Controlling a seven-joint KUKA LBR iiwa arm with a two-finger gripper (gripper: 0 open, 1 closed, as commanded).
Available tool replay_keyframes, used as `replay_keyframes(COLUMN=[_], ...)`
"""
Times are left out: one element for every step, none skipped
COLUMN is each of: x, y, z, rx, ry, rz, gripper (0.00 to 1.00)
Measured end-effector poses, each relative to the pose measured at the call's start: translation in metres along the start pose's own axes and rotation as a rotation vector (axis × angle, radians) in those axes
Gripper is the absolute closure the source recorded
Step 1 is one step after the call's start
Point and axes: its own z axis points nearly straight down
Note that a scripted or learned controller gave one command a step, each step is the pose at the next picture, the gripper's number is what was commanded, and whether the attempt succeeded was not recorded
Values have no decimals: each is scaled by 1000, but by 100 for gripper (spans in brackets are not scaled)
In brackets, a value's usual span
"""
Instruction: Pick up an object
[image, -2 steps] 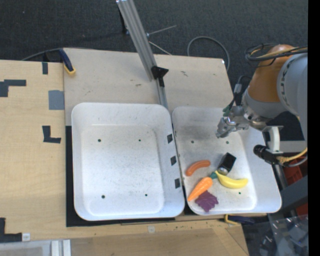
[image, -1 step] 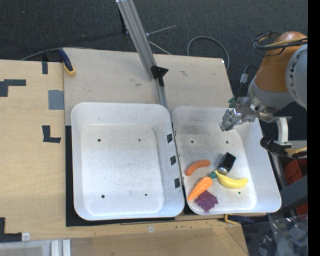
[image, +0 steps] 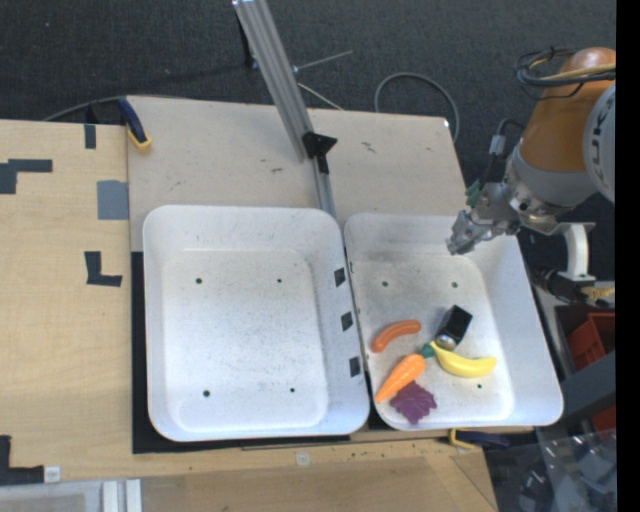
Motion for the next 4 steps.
replay_keyframes(x=[61,113,169,220], y=[18,33,37,53], z=[-4,-13,-18,-22], rx=[2,1,3,2], ry=[2,2,3,2], rz=[-7,-6,-6,-5], gripper=[100,100,100,100])
